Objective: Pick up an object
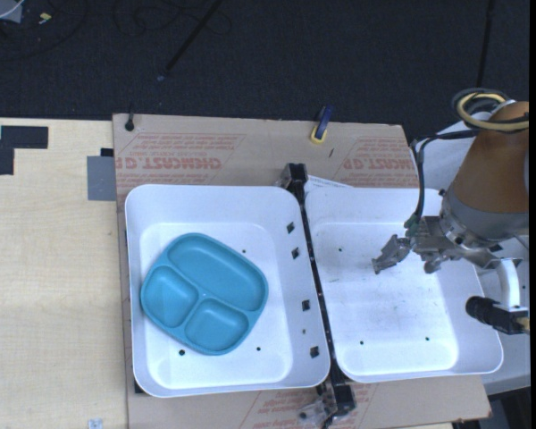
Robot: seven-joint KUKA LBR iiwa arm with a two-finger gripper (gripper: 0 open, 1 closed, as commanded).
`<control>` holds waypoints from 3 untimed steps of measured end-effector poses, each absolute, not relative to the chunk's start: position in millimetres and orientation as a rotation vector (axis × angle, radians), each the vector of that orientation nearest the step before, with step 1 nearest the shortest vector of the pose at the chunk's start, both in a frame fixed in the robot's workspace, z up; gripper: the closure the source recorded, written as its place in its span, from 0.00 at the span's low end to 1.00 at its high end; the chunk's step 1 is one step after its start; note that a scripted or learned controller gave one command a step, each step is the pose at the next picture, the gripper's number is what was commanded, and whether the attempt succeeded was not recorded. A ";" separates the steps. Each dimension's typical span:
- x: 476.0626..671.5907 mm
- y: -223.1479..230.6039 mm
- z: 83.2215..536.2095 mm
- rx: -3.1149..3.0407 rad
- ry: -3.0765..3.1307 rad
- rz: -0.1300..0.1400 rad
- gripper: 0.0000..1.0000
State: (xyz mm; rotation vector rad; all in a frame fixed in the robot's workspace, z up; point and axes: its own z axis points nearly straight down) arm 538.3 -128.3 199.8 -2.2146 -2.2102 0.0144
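Just now the end effector (395,256) hangs over the right bin (402,365), fingers spread apart with nothing between them. Well apart, the blue divided plate (205,292) lies flat in the left bin (214,206).

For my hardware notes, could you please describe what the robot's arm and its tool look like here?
The arm has a broad orange-brown section above a grey wrist. A black cable runs down its side, and a yellowish cable loop sits near its top. The tool is a small grey metal assembly with thin, angular fingers.
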 end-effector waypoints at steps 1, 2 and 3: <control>541.3 -128.5 206.8 -2.220 -2.221 0.002 0.00; 546.2 -125.1 144.7 -2.217 -2.217 0.006 0.00; 544.8 -123.4 90.6 -2.217 -2.216 0.007 0.00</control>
